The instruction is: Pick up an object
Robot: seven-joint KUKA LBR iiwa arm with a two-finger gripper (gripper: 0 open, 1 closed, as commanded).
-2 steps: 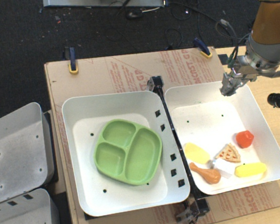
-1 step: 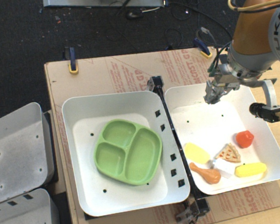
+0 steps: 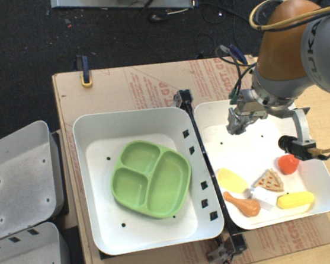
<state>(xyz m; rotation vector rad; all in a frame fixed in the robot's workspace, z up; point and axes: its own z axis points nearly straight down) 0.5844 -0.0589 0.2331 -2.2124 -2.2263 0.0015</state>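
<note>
**Fingers hang bare above the right bin, toys waiting near its front edge**

Fingers of the grey two-finger gripper [image 3: 238,126] point down over the back half of the shallow white right-hand bin [image 3: 210,114], with nothing held between them; whether they are spread or closed I cannot tell from this angle. The toy food sits well apart from them, clustered at the bin's near side: a pale yellow oval piece [image 3: 232,180], an orange drumstick [image 3: 242,203], a tan pizza slice [image 3: 269,181], a red tomato [image 3: 288,164] and a bright yellow banana-like piece [image 3: 295,200]. A green divided plastic plate [image 3: 151,178] lies in the left bin [image 3: 92,167]. To do this well, I judge the arm should travel toward the front, choose the tomato or oval piece, which stand clearest of neighbours, and descend squarely over it.
</note>
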